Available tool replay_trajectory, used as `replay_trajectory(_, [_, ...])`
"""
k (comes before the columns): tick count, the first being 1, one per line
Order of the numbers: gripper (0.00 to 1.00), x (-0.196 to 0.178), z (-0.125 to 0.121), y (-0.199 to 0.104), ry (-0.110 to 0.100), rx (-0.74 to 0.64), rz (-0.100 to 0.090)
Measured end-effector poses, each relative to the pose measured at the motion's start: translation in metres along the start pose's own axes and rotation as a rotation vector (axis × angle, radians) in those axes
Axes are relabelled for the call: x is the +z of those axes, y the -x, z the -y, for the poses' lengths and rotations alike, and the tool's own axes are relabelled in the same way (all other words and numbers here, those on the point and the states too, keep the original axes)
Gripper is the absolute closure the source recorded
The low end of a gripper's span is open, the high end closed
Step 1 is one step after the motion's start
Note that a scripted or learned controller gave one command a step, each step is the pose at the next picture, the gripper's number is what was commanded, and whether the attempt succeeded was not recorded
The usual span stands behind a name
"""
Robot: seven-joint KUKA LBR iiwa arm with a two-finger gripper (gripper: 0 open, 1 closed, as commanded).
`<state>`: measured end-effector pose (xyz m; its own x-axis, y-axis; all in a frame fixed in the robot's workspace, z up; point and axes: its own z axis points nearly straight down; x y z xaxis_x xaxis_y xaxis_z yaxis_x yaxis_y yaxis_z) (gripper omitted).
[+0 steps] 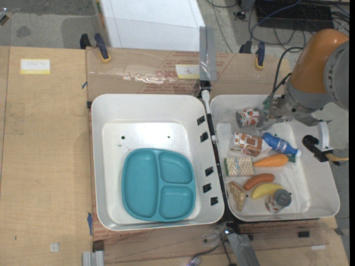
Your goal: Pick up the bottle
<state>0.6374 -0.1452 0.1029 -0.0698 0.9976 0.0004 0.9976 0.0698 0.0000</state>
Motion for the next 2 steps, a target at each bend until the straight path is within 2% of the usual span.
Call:
replay_trajectory(1, [0.00,0.000,0.000,0.000,0.000,0.000,0.000])
replay_trajectory(2, [0.00,0.010,0.089,0.030,0.003,-0.057,0.003])
